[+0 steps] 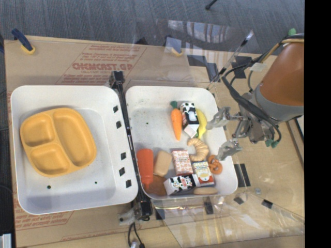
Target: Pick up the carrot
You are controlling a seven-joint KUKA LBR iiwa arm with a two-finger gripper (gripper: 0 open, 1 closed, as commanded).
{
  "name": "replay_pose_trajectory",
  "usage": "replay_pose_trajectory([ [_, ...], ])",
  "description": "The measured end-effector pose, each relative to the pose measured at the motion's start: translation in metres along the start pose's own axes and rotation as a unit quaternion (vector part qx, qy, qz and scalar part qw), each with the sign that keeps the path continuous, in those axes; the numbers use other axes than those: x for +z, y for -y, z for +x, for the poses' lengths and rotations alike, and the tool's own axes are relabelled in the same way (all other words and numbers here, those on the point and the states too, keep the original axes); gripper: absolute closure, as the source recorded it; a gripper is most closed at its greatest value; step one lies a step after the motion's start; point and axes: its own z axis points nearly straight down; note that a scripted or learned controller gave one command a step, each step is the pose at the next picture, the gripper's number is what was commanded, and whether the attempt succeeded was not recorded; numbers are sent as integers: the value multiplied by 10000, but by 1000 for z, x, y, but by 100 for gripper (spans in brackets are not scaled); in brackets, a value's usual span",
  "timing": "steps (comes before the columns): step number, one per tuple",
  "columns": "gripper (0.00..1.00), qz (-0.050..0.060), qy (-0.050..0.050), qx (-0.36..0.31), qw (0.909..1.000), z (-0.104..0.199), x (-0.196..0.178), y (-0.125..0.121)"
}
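Observation:
The carrot (177, 124) is orange with a green top and lies lengthwise in the upper middle of the right bin (150, 107). It rests just left of a black-and-white cow-print carton (189, 114). My gripper (225, 133) hovers over the right rim of that bin, roughly 90 px right of the carrot. Its two metal fingers (222, 117) are spread apart with nothing between them, so it is open. The grey wrist with the orange band (283, 71) comes in from the right.
Near the carrot lie a banana (201, 123), a croissant (199, 149) and a pretzel (214, 165). A red cylinder (145, 165), a bread slice (162, 163) and small cartons (181, 162) crowd the bin's front. The left bin (20, 190) holds a yellow divided tray (57, 141).

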Motion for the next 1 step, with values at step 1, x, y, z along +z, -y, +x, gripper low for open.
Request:
replay_pose_trajectory([
  [1, 0, 3, 36, 482, 9988, -61, 158, 4],
])
